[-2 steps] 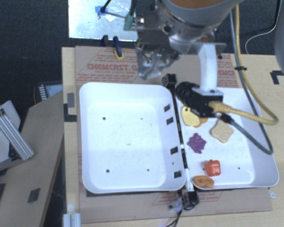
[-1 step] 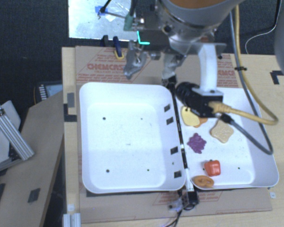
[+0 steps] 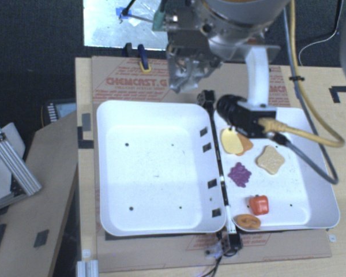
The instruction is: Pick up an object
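Note:
The right bin (image 3: 311,209) holds several small items: a yellow and orange piece (image 3: 234,142), a beige bread-like piece (image 3: 270,160), a purple grape cluster (image 3: 240,174), a red block (image 3: 259,205) and an orange piece (image 3: 247,221) at the front rim. My gripper (image 3: 185,74) hangs high above the far edge of the left bin (image 3: 150,172), well away from all of them. Nothing shows between its metal fingers, and the slant hides how they stand.
A black divider strip (image 3: 217,166) with clips runs between the two bins. Brown cardboard (image 3: 132,79) lies under them, with a yellow and blue clamp (image 3: 144,59) at its far edge. A metal frame (image 3: 11,160) stands at the left.

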You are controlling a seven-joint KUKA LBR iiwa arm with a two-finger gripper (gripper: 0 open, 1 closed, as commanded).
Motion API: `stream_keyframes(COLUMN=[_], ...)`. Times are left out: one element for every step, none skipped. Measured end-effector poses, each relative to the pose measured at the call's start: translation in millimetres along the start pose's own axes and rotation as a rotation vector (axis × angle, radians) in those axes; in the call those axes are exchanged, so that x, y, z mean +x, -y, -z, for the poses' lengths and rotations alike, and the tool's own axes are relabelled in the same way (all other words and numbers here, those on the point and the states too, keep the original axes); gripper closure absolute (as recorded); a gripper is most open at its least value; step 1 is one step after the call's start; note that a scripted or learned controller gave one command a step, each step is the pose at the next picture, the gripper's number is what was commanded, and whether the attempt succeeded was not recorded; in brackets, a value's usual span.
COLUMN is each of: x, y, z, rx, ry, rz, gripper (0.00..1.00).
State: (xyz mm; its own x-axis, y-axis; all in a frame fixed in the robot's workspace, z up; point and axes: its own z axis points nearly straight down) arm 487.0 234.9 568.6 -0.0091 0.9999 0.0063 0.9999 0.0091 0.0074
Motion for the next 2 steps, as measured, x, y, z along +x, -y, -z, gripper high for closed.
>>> stream_keyframes(x=[-2,-2], y=[-26,-63], z=[-87,-31], rx=[0.014,-0.001], ry=[0.01,0.004], rz=[-0.009,-0.009], gripper=[1.0,1.0])
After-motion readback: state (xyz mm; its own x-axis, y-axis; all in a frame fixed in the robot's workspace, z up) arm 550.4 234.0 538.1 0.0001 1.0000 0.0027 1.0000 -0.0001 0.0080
